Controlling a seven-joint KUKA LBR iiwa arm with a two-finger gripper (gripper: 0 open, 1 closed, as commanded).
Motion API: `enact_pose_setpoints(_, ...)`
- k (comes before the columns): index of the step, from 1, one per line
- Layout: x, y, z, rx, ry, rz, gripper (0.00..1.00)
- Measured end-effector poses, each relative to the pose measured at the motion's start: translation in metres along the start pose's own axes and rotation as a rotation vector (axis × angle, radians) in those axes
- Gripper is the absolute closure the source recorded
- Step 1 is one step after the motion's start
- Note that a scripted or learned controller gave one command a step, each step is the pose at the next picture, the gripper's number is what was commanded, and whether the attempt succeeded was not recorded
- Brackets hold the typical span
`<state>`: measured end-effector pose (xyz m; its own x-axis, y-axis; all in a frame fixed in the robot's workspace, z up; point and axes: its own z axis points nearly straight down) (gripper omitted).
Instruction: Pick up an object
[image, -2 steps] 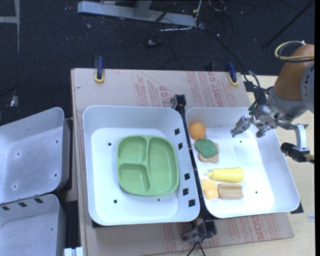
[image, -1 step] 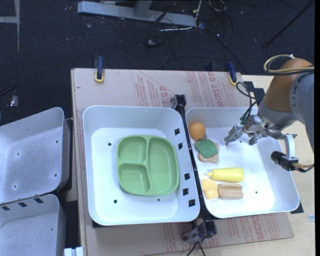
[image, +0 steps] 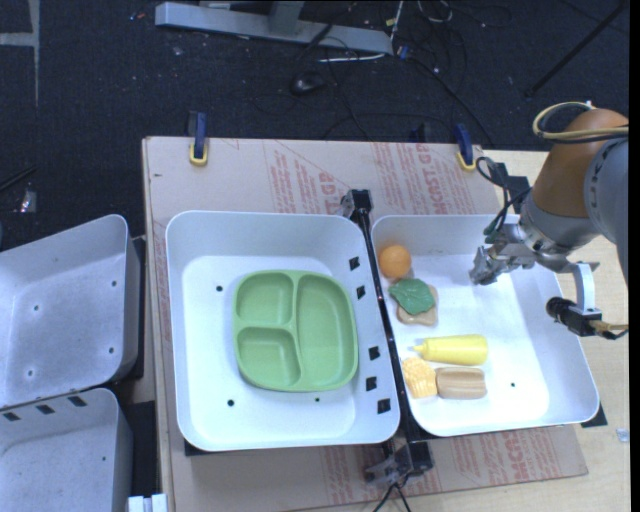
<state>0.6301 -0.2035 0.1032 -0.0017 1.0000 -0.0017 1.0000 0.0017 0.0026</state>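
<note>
While perhaps empty, fingers (image: 488, 268) hover over right bin (image: 560, 395).

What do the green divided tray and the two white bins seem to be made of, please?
The green tray looks like moulded plastic with a matte finish: even pale colour, rounded compartment ridges, no sharp glare. The left bin and right bin look like thin formed white plastic, slightly glossy, with soft rounded corners, though painted metal cannot be excluded.

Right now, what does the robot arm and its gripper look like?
The arm is grey with rounded joints and a glossy orange band above the wrist. A pale cable loops over the top of it. The gripper is small, dark and metallic, with black fittings and thin cables behind it.
</note>
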Motion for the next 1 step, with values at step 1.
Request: enact_pose_setpoints(1,-0.0099,-0.0017,-0.0545,-0.005,-0.002,0.002,1.0)
